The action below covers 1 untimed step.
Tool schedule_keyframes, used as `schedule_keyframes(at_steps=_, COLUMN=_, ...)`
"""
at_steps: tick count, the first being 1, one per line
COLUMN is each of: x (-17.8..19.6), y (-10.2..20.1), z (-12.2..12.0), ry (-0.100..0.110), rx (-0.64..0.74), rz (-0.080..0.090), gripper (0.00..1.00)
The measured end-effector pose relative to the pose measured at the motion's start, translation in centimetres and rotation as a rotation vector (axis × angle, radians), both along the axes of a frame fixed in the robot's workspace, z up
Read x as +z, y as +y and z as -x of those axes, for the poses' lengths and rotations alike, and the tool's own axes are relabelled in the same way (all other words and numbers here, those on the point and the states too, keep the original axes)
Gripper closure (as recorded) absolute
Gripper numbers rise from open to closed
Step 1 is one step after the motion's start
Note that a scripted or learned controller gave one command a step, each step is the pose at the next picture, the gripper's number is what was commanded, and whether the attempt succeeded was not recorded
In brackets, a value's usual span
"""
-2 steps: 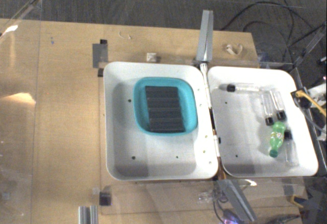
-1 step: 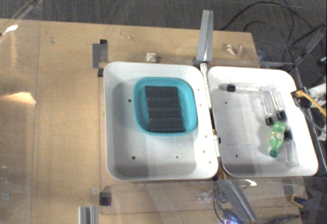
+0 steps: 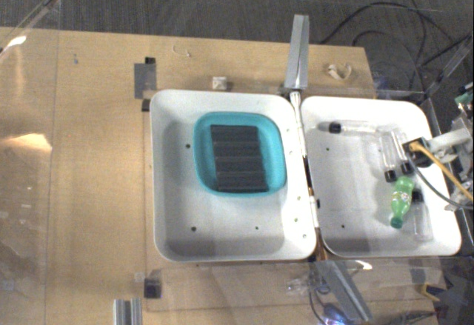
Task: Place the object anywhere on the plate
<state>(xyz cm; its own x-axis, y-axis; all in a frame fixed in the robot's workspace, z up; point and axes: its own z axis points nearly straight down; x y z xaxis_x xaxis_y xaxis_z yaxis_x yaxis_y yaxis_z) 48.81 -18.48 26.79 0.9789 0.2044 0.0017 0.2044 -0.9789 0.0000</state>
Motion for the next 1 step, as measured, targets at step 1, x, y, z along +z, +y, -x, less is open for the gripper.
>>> schedule_keyframes(at_steps=1, x=-2.03, y=0.63, z=-0.01, ry=0.0, rx=-0.002, rz=0.0, gripper=0.0)
